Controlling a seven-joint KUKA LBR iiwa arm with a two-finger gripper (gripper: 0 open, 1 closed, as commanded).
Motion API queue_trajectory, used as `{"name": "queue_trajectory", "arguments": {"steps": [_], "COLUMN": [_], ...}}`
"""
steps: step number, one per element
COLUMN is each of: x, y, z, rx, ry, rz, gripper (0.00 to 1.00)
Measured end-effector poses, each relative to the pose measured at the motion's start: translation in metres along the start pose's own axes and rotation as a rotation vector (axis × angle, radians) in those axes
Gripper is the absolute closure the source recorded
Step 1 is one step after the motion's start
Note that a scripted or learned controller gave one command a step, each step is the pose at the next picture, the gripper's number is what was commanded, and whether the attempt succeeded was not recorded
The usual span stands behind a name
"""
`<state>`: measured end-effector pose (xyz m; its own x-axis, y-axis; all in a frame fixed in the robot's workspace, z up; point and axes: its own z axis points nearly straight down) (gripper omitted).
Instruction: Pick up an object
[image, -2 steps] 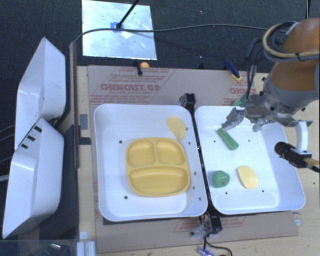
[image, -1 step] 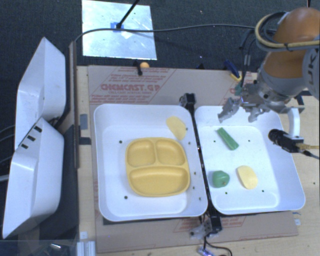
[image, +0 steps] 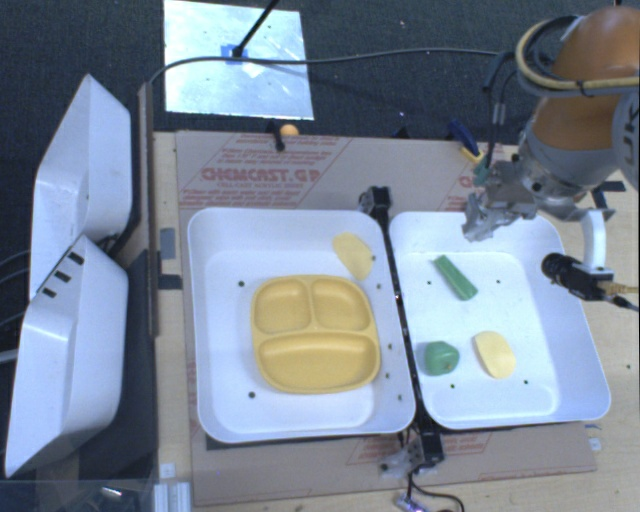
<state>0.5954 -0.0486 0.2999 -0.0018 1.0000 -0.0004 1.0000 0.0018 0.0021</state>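
Green stick (image: 455, 277) is seen in the right bin (image: 570, 400), near the gripper (image: 482, 226) poised at its far edge; finger state cannot be told.

Bench (image: 300, 160) bears two white bins side by side: left bin (image: 215, 330), right bin (image: 560, 340)

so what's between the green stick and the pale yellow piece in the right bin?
Camera view: bare white bin floor between the green stick and the pale yellow piece. The green lump sits left of that line.
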Motion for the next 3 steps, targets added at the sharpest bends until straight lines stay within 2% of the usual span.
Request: {"name": "queue_trajectory", "arguments": {"steps": [1,2,3], "x": [0.036,0.083,0.125], "y": [-0.062,-0.109,-0.043], "z": [-0.03,-0.118,-0.066], "rx": [-0.002,-0.007,0.007], "ry": [0.001,0.003,-0.001], "rz": [-0.001,-0.002,-0.001], "gripper": [1.0,1.0,1.0]}}
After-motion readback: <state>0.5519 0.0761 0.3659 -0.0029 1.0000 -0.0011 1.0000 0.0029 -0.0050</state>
